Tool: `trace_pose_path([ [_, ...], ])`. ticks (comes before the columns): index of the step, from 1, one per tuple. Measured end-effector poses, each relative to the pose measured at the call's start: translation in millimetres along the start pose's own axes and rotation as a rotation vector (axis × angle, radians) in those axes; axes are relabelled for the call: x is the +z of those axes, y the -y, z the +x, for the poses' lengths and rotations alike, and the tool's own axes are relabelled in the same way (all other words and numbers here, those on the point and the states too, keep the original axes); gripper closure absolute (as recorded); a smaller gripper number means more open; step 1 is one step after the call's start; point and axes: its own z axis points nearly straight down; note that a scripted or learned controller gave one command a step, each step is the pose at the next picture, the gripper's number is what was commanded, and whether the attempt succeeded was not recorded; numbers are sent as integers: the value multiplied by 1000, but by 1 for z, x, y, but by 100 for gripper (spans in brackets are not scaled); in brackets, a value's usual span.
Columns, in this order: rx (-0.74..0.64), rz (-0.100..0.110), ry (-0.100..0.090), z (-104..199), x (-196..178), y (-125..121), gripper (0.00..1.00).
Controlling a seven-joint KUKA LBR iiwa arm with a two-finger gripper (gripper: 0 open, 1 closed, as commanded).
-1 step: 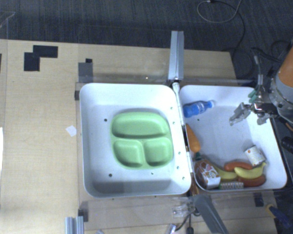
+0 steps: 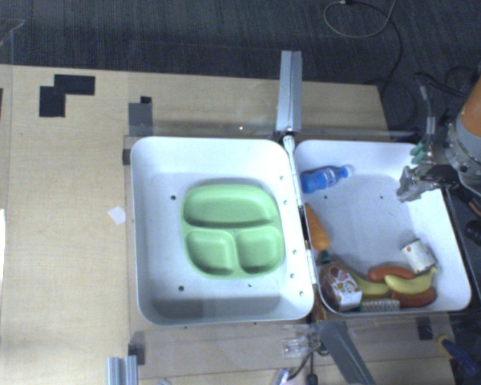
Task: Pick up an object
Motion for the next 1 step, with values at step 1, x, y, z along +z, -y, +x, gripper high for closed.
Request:
trace_pose_path([
  [1, -161, 0, 0, -1, -102, -9, 100],
])
